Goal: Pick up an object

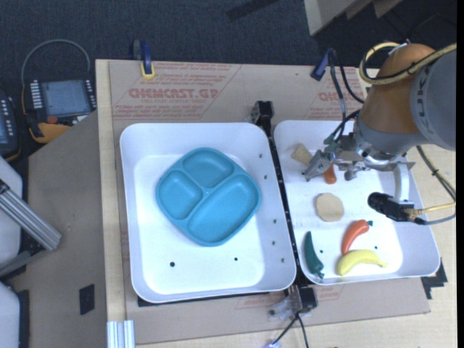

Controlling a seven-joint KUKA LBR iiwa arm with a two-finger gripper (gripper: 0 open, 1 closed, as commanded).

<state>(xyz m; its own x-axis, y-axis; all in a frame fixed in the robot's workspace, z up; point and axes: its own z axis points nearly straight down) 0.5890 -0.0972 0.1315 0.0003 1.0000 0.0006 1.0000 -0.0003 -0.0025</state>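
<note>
The hand (328,167) sits low in the far part of the right bin (428,256), its grey fingers narrowed around a small orange piece (330,174) that shows between them. Just left lies a tan block (301,153). Nearer are a beige round piece (330,207), an orange-red pepper (355,233), a yellow banana (360,262) and a dark green pepper (310,254). The left bin (138,194) holds a blue divided plate (209,195).
</note>
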